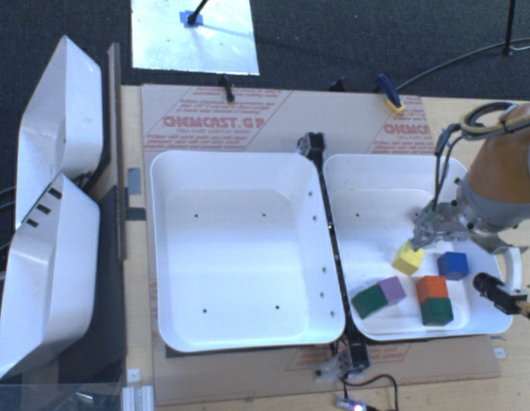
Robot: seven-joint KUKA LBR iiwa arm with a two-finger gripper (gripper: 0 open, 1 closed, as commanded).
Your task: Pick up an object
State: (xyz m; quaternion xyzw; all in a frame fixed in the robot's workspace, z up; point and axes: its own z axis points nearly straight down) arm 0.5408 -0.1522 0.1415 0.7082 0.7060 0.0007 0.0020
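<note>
Dark carpet is seen behind the bench, a shiny metal sheet laid on it, spare white bins stacked at the left.

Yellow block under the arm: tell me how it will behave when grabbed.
The yellow block looks rigid with flat faces, so probably no rolling. It sits tilted, so it may twist or slip. It seems small and likely light; the blue block nearby could get bumped.

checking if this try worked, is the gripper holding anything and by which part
Cannot be told. The gripper sits right at the yellow block in the right bin, touching or just above its upper corner, but no clear hold shows.
</note>
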